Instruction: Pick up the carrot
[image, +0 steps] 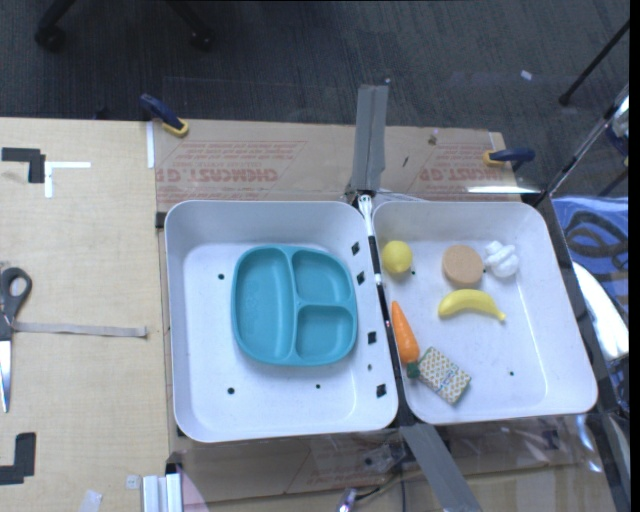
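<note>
The orange carrot lies lengthwise along the left wall of the right bin, its green stub pointing toward the front. A patterned cracker-like block lies just to its lower right, close to the carrot's tip.
The right bin also holds a yellow lemon, a round tan biscuit, a white piece and a banana. A teal divided plate sits in the left bin. Scissors lie on the bench at far left.
</note>
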